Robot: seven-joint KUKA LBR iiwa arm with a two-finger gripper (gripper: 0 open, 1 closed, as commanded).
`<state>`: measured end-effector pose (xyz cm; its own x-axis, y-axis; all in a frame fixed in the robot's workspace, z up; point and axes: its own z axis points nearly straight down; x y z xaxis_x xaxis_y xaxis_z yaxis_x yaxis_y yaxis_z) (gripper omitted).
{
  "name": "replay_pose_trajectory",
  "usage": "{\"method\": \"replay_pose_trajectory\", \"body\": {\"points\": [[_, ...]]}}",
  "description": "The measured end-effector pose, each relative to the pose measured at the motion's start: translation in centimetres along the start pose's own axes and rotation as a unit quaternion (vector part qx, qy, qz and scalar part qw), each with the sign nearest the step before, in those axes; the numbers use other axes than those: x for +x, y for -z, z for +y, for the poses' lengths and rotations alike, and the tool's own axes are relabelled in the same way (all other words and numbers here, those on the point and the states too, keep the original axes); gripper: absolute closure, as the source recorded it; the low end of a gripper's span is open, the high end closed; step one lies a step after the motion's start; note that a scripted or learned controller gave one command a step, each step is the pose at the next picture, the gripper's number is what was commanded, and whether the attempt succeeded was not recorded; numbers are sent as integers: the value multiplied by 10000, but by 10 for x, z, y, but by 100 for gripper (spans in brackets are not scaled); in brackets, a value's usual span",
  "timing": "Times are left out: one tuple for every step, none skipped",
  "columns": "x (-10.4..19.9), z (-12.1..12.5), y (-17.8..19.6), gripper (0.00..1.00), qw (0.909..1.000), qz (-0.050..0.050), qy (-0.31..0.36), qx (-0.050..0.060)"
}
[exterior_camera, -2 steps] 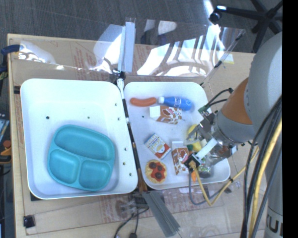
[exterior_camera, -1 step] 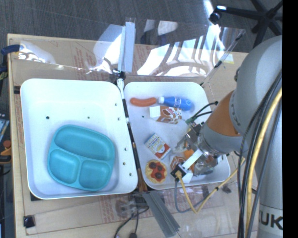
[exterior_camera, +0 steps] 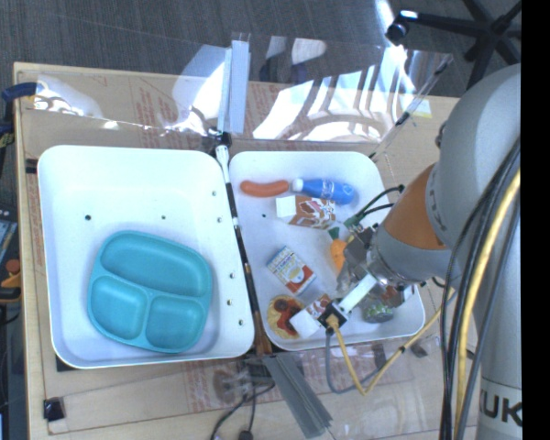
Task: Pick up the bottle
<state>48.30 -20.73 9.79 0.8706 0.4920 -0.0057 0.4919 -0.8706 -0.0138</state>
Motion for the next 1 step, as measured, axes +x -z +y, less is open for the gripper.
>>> {"method": "replay_pose_trajectory", "body": {"points": [[0, 0, 0, 0, 10000, -1, 1, 1]]}}
